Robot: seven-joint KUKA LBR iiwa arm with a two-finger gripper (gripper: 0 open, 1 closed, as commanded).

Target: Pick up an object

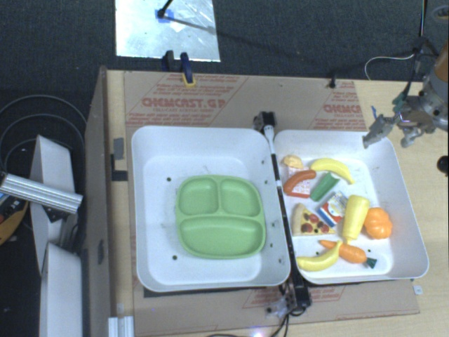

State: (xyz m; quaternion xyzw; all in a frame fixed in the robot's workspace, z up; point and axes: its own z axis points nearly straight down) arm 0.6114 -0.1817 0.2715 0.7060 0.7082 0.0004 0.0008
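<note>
The right bin point(403, 195) holds a pile of toy food: a yellow banana point(332, 167), a red sausage point(300, 182), a green pickle point(325, 186), a pizza slice point(309, 221), a yellow bottle-like piece point(355, 216), an orange fruit point(378, 222), a carrot point(349, 251) and a second banana point(319, 261). My gripper point(388, 139) hangs over the bin's far right corner, up and to the right of the pile. It is open, with nothing between its fingers.
The left bin point(151, 188) carries a green divided plate point(221, 215). A black divider clamp point(266, 121) sits where the two bins meet. A cable point(393, 58) loops over the bench behind the arm.
</note>
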